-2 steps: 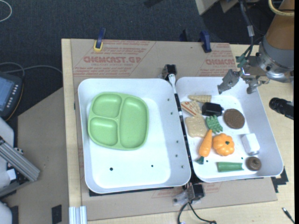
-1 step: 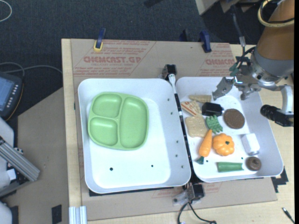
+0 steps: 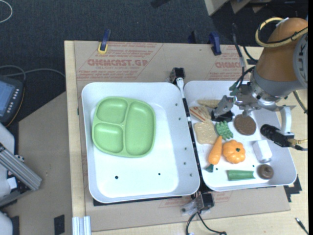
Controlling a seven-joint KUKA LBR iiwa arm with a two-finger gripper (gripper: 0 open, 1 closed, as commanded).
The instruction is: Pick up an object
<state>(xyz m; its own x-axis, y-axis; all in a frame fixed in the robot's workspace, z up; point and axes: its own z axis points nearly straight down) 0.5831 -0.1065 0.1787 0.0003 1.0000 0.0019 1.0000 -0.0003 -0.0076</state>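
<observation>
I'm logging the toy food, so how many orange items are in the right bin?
2. The carrot lies at the bin's middle, tip toward the front; the small pumpkin sits just right of it. Others may hide under the arm.

Bench: brown protective sheet, printed lettering.
Left bin: seated directly on bench.
Right bin: seated alongside, edges touching.

— Where's the grey arm with the orange band?
— Reaching in from the right, bent downward, wrist low.
— And its dark two-finger hand?
— Pointing down and leftward; its grip is hard to read.
</observation>
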